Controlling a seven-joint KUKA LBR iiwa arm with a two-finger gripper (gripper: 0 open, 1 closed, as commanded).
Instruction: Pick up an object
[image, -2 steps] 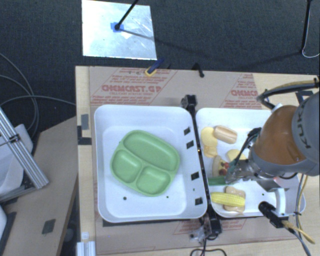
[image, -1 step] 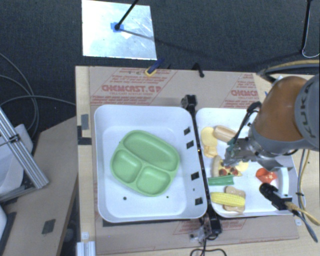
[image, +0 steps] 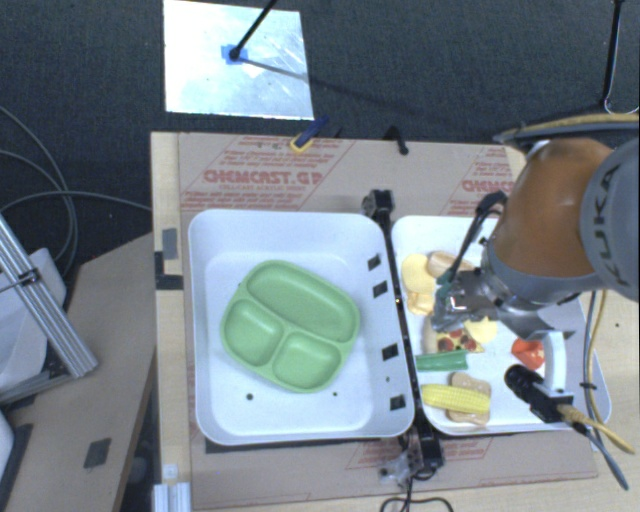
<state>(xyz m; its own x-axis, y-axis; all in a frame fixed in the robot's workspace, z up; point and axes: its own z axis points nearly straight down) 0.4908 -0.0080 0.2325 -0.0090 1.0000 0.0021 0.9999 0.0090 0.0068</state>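
The right bin (image: 415, 232) holds several toy foods. A yellow piece (image: 416, 276) and a beige piece (image: 440, 262) lie at its far left. A corn cob (image: 456, 400) rests near the front edge, with a tan bread piece (image: 469, 382) and a green stick (image: 440, 361) just behind it. A red piece (image: 527, 351) lies to the right. My gripper (image: 455, 312) is low in this bin, over a speckled red-and-yellow piece (image: 451, 342) and beside a pale yellow piece (image: 483, 330). The arm hides the bin's right half.
The left bin (image: 220, 400) carries a green divided plate (image: 290, 325) in its middle. A black divider with clips (image: 392, 300) runs between the bins. Cardboard lies under both bins, and a metal frame (image: 40, 310) stands at the far left.
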